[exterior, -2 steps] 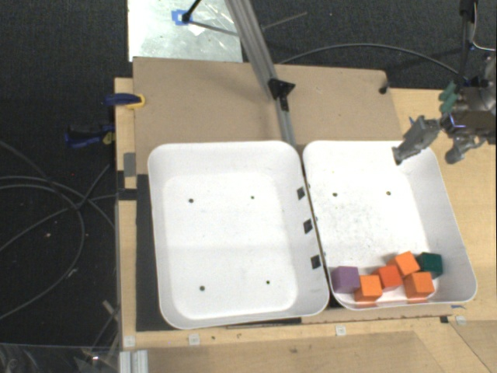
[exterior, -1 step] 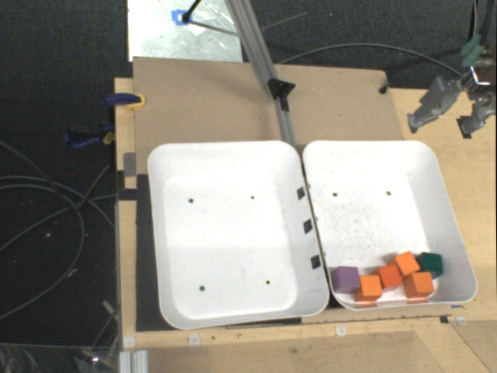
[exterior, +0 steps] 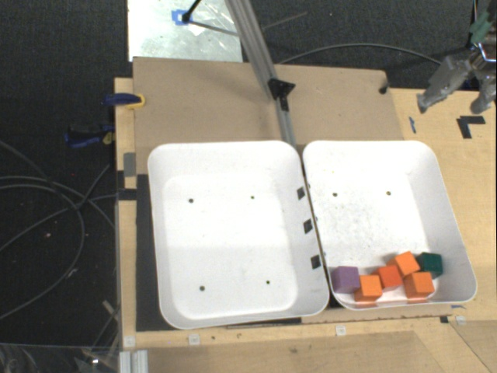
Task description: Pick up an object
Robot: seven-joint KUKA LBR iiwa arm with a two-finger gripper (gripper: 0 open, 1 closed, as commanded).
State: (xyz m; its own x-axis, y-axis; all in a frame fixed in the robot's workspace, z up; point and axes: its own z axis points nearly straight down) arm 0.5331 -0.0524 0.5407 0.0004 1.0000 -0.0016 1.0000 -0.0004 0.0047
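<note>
Meanwhile, at the bench's far right corner, the robot arm's two-finger gripper hangs above bare board, well apart from both white bins; whether its pincer is released or clenched cannot be told at this angle. Nothing sits between its fingers that the view can confirm. The candidates for picking are crowded into the near right corner of the right bin: a purple block at the left of the cluster, four orange blocks bunched beside it, some touching, and a dark green block tucked against the bin's right wall. Their huddle along the near wall suggests they slid or were dropped there, which may leave little room for fingers to close around any single piece. The purple block, with open floor on its far side, looks the easiest to reach. The left bin lies alongside, joined by dark clips at the shared rim. The pick appears not yet begun.
</note>
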